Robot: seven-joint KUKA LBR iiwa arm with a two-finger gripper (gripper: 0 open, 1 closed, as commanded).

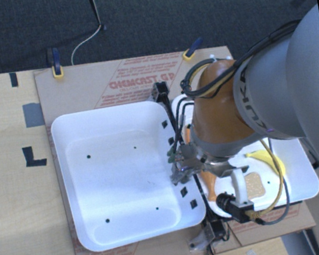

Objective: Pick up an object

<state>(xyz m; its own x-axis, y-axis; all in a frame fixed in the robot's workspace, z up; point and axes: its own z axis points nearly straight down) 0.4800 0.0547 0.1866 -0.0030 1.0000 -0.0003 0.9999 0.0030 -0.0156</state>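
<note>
Over the border where the two white bins meet, the claw [182, 167] hangs low under the big grey and orange arm [263, 94]. Whether it is released or clenched I cannot tell, and I see nothing held in it. The left bin [70, 138] shows a bare floor. A tan block [254, 185] lies in the right bin [305, 184], close beside the wrist. By my judgement the task is not yet done: the grasp and the lift are left.
</note>
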